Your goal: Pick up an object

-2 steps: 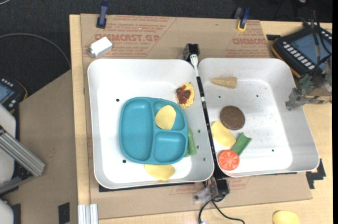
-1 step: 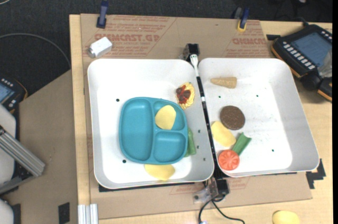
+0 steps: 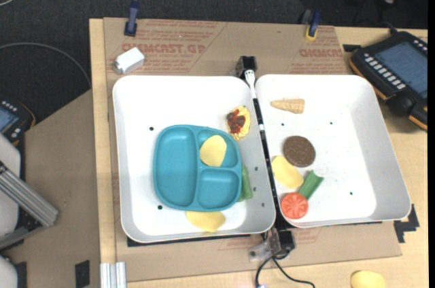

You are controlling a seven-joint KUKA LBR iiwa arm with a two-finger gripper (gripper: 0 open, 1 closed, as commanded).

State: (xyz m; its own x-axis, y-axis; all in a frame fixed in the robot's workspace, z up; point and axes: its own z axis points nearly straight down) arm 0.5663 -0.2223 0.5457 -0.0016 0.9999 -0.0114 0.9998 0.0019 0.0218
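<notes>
No object is lifted: the round brown cookie-like disc [image 3: 299, 151] lies in the right-hand shallow white bin [image 3: 353, 103], and the teal plastic divided tray [image 3: 180, 168] rests in the left one. The claw's state cannot be told, so the whole pick is judged outstanding.

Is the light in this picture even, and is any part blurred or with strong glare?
Camera view: light is soft and even; the right bin looks bright white without hard glare; the blue tray throws only a faint shadow; objects such as the brown disc look slightly soft.
</notes>
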